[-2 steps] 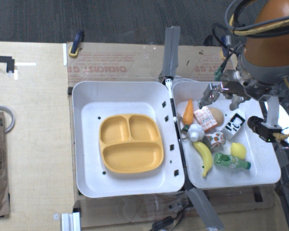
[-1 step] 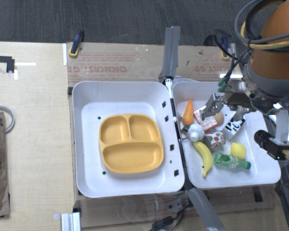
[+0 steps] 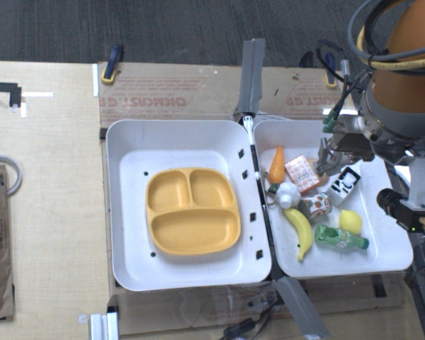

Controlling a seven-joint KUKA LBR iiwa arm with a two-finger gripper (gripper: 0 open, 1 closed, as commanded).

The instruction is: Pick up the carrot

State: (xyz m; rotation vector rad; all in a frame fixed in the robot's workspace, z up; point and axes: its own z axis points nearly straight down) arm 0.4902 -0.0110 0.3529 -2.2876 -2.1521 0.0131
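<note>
Two white bins side by side, the right one crowded, the arm over its far right part.

Nearest in the right white plastic bin (image 3: pixel 382 261) lie one green bottle (image 3: pixel 340 239), one yellow banana (image 3: pixel 300 230) and one lemon (image 3: pixel 350 221); farther back, one white ball (image 3: pixel 288 196) and one pink packet (image 3: pixel 302 173). The one orange tapered carrot (image 3: pixel 277 163) lies against the bin's left wall, upright in view, free. The left bin (image 3: pixel 127 211) holds one yellow divided plate (image 3: pixel 193 210), bare floor around it. The gripper (image 3: pixel 331 154) hangs beside the packet; whether its jaws are open, I cannot tell.
</note>
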